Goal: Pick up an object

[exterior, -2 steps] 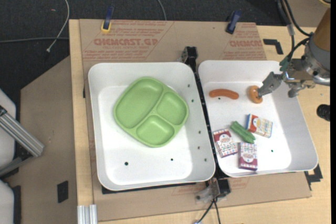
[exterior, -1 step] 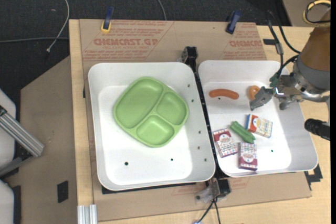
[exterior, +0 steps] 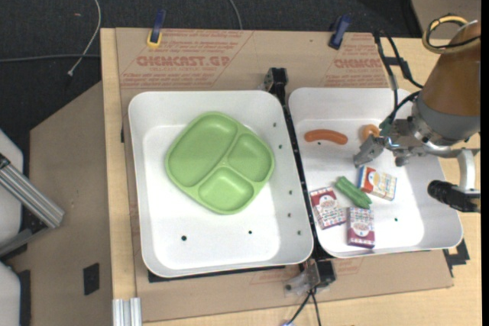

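My gripper [exterior: 382, 157] hangs over the right bin [exterior: 428, 234], its two dark fingers spread open with nothing between them. Just below it lies a small white and blue box [exterior: 379, 182]. A green pickle-shaped piece [exterior: 353, 192] lies to the box's left. Two red packets sit lower in the bin, one [exterior: 328, 208] beside the other [exterior: 361, 227]. An orange-red sausage [exterior: 326, 137] lies at the bin's upper left, and a small orange piece [exterior: 370, 131] sits close to the gripper's left finger.
The left bin [exterior: 153, 240] holds a green divided plate [exterior: 220, 162]. A black divider clamp [exterior: 276, 79] sits between the bins at the back. The arm's orange band [exterior: 458, 72] and grey wrist cover the right bin's far right side.
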{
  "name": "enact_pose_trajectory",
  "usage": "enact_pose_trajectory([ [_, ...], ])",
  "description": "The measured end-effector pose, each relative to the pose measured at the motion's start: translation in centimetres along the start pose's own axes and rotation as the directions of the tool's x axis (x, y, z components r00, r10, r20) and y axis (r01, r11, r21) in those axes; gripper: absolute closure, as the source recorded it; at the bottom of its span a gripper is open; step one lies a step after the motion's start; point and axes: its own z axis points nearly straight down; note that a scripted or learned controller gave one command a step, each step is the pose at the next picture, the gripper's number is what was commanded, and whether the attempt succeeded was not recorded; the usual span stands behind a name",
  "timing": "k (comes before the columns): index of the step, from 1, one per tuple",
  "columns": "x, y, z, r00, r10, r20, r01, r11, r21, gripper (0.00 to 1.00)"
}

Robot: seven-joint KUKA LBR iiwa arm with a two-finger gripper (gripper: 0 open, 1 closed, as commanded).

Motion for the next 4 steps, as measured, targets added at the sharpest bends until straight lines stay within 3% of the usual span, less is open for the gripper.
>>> enact_pose_trajectory([
  [1,0.8,0.3,4.7,1.000,0.000,-0.001,0.000,1.000,0.001,0.00],
  [2,0.8,0.4,3.3,1.000,0.001,0.001,-0.001,1.000,-0.005,1.00],
  [4,1.5,0.6,-9.5,1.000,-0.002,0.004,0.002,1.000,-0.012,1.00],
])
